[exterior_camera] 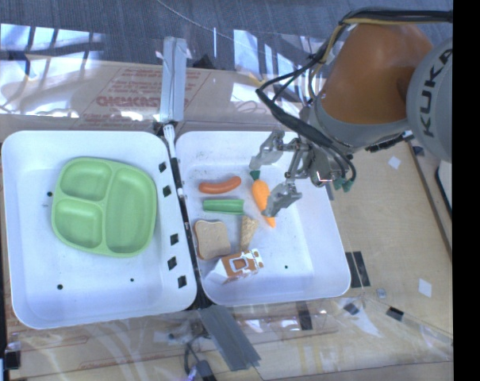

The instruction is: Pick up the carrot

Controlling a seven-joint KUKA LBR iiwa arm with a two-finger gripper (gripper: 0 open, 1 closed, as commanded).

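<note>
Flanking bins (pixel 319 252) on bench (pixel 398 236), carrot (pixel 261 197) inside

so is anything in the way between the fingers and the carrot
Nothing visible is. The gripper sits right over the carrot, one finger on each side. The green bean and hot dog lie off toward the other bin.

light: bright, even | glare: clear sheet (pixel 57 62) behind bins (streaky) | shadows: soft | focus: slightly soft

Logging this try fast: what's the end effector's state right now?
End effector: open, fingers either side of the carrot, not gripping it.
</note>
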